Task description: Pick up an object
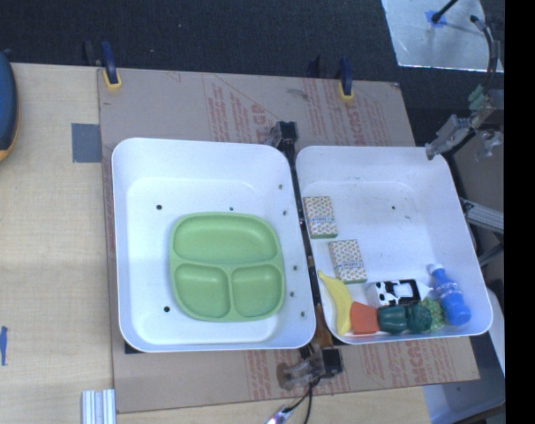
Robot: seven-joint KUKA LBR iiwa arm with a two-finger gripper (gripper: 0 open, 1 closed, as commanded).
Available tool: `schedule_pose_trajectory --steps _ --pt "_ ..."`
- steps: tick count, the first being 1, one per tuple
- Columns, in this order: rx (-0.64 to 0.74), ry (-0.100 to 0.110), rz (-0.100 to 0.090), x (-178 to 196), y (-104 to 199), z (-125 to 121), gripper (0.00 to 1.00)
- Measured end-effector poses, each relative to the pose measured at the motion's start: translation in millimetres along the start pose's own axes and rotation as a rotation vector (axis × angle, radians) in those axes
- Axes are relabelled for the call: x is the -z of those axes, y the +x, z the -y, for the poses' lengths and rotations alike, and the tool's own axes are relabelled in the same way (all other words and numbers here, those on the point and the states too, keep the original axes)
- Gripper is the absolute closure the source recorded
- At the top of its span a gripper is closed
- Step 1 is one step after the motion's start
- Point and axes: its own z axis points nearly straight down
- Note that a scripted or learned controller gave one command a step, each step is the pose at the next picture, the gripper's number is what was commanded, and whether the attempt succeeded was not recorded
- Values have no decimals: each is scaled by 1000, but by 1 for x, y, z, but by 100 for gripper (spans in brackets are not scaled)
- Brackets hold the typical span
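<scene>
Claw (448, 136) by far right corner of right bin (400, 170); how open, cannot tell; nothing seen in its hold. Blue bottle (449, 298), green toys (403, 318), orange block (364, 318), banana (336, 297) crowd near edge, touching; poor targets. Better pick, by my judgement: two patterned blocks (320, 216) lying apart by left wall; descend straight over farther one, clear of wall. Green tray (226, 265) in left bin (144, 228) likely too broad.

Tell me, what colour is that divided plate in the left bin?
Light green. The divided plate, with three compartments, shows clearly in the overhead camera view.
</scene>
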Motion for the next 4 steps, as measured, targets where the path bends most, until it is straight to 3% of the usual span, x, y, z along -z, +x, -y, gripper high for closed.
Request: schedule_pose_trajectory --steps 1,2,3,4 --pt "2 -9 1 61 -2 -34 0" --pt "6 12 -5 -58 67 -31 0" --pt "-6 -4 3 -21 -7 -30 0" --pt "4 10 -4 -205 58 -30 0"
